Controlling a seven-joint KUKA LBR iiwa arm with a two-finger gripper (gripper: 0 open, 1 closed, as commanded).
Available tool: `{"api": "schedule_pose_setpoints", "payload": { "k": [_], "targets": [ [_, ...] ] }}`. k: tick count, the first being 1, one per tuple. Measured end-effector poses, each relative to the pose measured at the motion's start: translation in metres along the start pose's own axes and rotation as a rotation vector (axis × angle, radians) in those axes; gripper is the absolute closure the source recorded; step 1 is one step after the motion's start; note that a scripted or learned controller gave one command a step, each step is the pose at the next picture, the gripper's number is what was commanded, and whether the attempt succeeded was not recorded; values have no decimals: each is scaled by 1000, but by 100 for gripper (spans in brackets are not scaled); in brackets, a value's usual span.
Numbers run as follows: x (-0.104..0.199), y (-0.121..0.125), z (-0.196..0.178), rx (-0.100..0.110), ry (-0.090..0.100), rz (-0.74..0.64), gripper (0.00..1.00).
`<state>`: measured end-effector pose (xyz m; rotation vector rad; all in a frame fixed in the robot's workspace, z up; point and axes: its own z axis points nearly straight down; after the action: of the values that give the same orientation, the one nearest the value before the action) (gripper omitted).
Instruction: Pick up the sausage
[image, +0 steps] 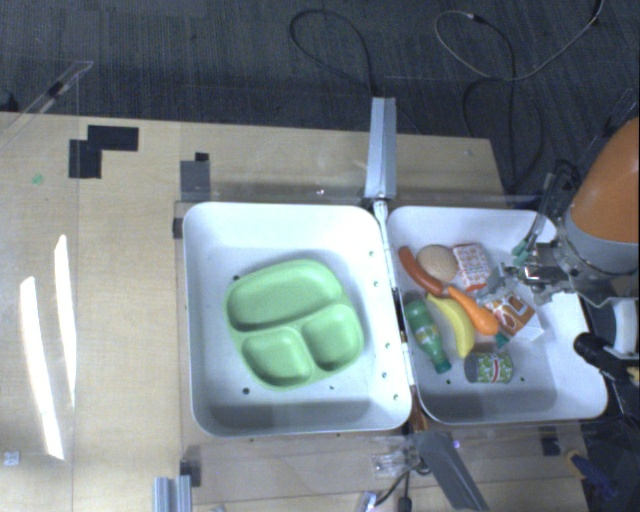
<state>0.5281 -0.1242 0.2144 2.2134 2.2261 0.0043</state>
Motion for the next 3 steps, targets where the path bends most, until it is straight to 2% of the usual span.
{"api": "schedule_pose_setpoints", "payload": {
  "k": [1, 2, 3],
  "targets": [
    [39, 31, 91, -2, -1, 33, 0],
    [31, 93, 127, -5, 0, 156, 0],
    [33, 95, 115, -11, 1, 149, 100]
  ]
}}
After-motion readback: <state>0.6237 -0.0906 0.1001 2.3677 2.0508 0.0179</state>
